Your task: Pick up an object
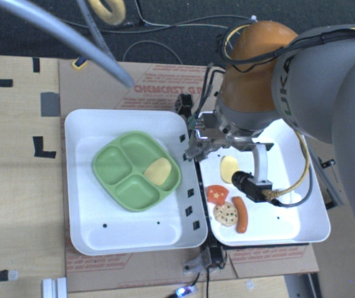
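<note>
As they lie now, four toy foods sit loose on the floor of the right bin (289,225). A pale yellow piece (229,166) is nearest the bin's middle. A red tomato slice (217,194) is just below it, toward the near side. A chocolate-chip cookie (226,214) sits below that, and a red-orange sausage (240,215) lies lengthwise just beside the cookie, on its right. All four are bunched in the left half of that bin, near the wall shared with the left bin (84,228).

The gripper (195,146) hangs over that shared wall toward the far side, up and left of the pale yellow piece and apart from it. Cannot tell whether it is open or closed, as the wrist blocks the view. The orange band (258,42) and the grey arm fill the upper right.

The left bin holds a green divided plate (112,160) lying flat, with a yellow piece (159,171) in its right compartment. Both bins rest on a cardboard sheet (159,85) on the bench (16,185).
</note>
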